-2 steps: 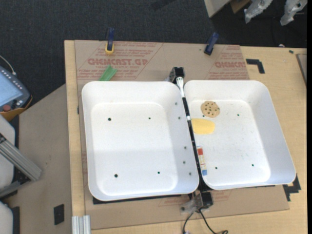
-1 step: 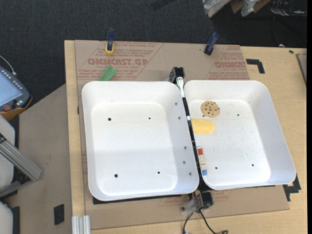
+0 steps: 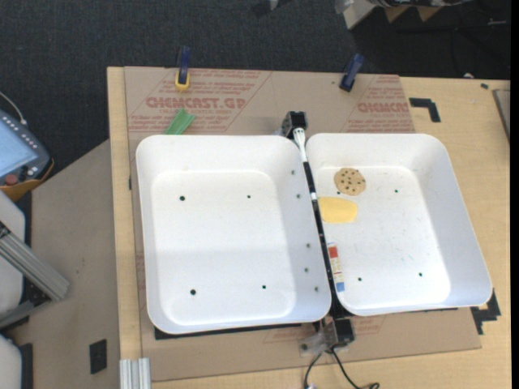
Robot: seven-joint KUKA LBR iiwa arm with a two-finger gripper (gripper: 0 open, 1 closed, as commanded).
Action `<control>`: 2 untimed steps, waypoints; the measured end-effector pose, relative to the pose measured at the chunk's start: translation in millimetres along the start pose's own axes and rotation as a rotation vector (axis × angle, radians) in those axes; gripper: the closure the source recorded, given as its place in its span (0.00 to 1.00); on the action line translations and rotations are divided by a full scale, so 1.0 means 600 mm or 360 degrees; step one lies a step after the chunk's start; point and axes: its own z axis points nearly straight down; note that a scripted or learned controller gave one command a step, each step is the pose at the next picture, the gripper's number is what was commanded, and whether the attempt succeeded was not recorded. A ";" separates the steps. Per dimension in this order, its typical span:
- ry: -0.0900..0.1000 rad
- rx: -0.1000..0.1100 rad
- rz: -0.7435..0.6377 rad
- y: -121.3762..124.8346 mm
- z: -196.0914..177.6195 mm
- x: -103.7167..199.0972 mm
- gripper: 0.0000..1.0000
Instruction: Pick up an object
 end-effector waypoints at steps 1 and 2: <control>-0.0008 0.0007 0.0029 -0.083 -0.005 -0.132 0.00; 0.0001 0.0004 -0.0001 0.000 0.003 0.068 0.00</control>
